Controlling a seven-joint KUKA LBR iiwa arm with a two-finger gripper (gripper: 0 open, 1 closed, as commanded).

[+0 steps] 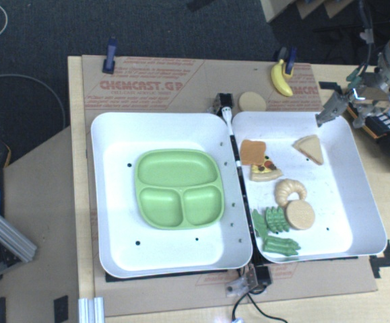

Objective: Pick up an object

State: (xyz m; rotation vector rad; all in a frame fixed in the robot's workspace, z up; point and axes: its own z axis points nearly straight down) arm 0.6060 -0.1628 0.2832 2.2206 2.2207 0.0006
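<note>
- Right now I read this as the approach step: my gripper (339, 106) hangs over the far right corner of the right bin (363, 200), and I see nothing between its prongs.
- Whether the pincer stands apart or together I cannot tell; at this slant the tips blur into one dark shape.
- Candidates for the pick all lie in the right bin: a tan wedge (309, 149) nearest the gripper, an orange-brown toast square (253, 151) by the bin's left wall, a small pizza slice (265, 170) just below the toast, a croissant (289, 190) near the middle, a round biscuit (300, 214) touching the croissant's lower side, and green vegetable pieces (275, 231) at the near edge.
- Beside it, the left bin (107, 194) carries a green divided plate (179, 188).
- Outside the bins, a banana (281, 79) and a pale disc (252, 101) rest on the brown board (147, 79) beyond the far rims.
- My judgement: the wedge is the easiest target, since it sits apart from its neighbours and close to the tool.
- Next I would need to bring the gripper toward the near left, centre it above the wedge, turn it to span the narrow sides, then descend.
- Risk as I see it: the wedge is low and flat, so the prongs may skid over it or nudge it against the bin wall.
</note>
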